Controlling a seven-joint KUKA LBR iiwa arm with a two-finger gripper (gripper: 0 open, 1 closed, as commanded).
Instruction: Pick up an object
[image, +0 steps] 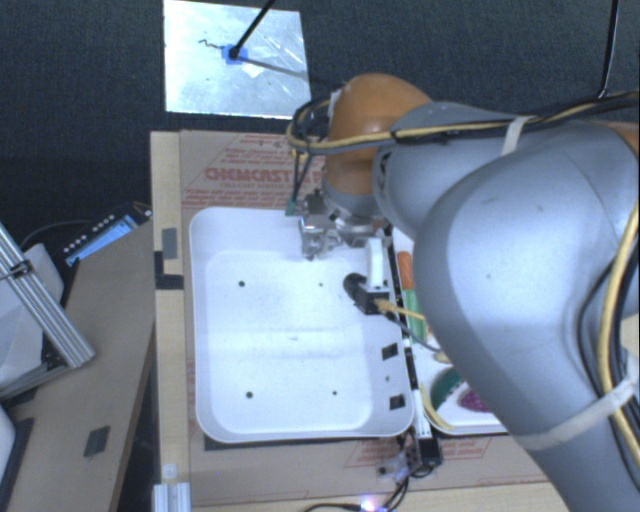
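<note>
My gripper (313, 246) hangs over the far edge of the left white bin (230, 400), near its back right corner, pointing down at the bin floor. Nothing shows between its tips. The big grey arm covers most of the right bin (470, 425). In the uncovered strip of that bin I see an orange object (404, 268) near the divider, and a green object (444, 384) beside a purple one (470, 402) at the front.
Both bins rest on a cardboard sheet (245, 170). An aluminium rail (45, 310) and a dark device (100, 235) lie on the bench to the left. A shiny plate (235, 60) lies beyond the bins.
</note>
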